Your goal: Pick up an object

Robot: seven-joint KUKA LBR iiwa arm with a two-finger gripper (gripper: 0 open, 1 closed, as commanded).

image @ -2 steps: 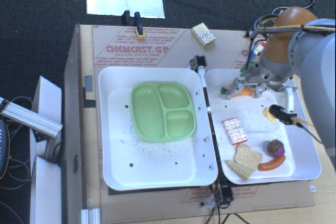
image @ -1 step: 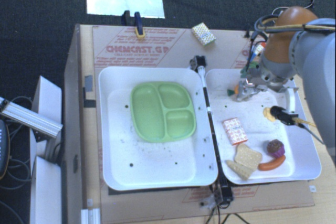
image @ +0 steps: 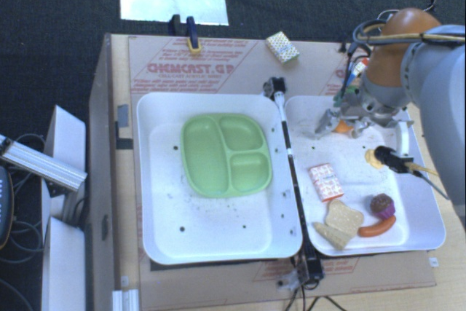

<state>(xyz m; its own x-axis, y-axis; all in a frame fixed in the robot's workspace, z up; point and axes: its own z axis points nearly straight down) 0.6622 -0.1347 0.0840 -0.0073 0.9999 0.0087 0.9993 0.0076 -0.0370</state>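
In the far part of the right shallow white bin (image: 421, 218), the gripper (image: 341, 130) hangs low with its grey fingers (image: 324, 126) spread apart. A small orange piece (image: 343, 127) lies between them on the bin floor; whether either finger touches it I cannot tell. Near it, toward the arm, lies a small yellow lump (image: 373, 156). Mid-bin sits a red-and-white little carton (image: 325, 181). At the near end are tan bread-like slices (image: 339, 221), a red sausage (image: 376, 228) and a dark purple round thing (image: 382, 204). The left white bin (image: 164, 215) holds a pale green three-compartment plastic plate (image: 226, 155).
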